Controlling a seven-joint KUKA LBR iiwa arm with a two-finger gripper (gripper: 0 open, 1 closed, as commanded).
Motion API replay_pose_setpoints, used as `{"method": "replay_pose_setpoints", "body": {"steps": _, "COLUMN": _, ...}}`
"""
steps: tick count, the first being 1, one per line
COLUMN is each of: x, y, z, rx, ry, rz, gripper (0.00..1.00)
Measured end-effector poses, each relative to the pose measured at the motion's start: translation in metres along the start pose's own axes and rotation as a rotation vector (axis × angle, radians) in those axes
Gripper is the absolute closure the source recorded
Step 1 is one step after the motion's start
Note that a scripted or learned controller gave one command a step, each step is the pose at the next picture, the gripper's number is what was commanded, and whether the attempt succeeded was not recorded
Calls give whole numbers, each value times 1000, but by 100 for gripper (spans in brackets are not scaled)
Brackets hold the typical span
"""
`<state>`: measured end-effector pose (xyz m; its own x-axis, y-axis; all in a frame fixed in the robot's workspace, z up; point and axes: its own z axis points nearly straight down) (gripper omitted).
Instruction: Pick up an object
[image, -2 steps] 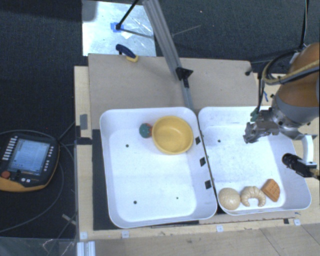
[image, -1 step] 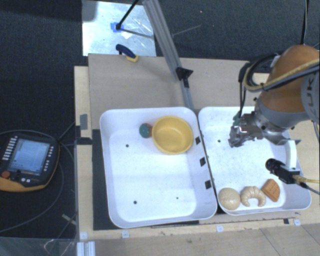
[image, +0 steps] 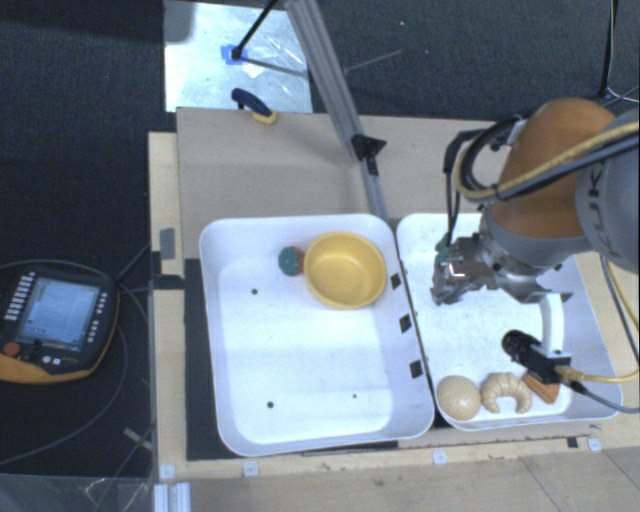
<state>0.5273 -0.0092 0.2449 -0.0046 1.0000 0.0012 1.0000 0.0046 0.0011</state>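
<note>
Yellow round plastic bowl (image: 345, 270) near far edge of left white bin (image: 240, 400), small green ball (image: 290, 261) touching its left side. Gripper (image: 452, 280) over right white bin (image: 480, 350) near far-left corner; opening cannot tell. Beige round bun (image: 459, 397) and pale croissant (image: 508, 391) along near edge.

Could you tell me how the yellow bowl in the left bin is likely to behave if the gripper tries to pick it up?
The yellow bowl looks like rigid plastic, so it probably keeps its shape and is light for its size. Its rounded, smooth wall may slip from two fingers unless they pinch the rim. It sits upright beside a small green ball, which would likely roll if the bowl gets nudged.
</note>
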Motion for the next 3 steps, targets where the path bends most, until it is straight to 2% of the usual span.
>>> {"method": "replay_pose_setpoints", "body": {"steps": 1, "x": 41, "y": -22, "z": 0, "rx": 1, "ry": 0, "rz": 0, "gripper": 100}}
{"method": "replay_pose_setpoints", "body": {"steps": 2, "x": 89, "y": -44, "z": 17, "rx": 1, "ry": 0, "rz": 1, "gripper": 100}}
{"method": "replay_pose_setpoints", "body": {"steps": 3, "x": 87, "y": -44, "z": 17, "rx": 0, "ry": -1, "rz": 4, "gripper": 0}}
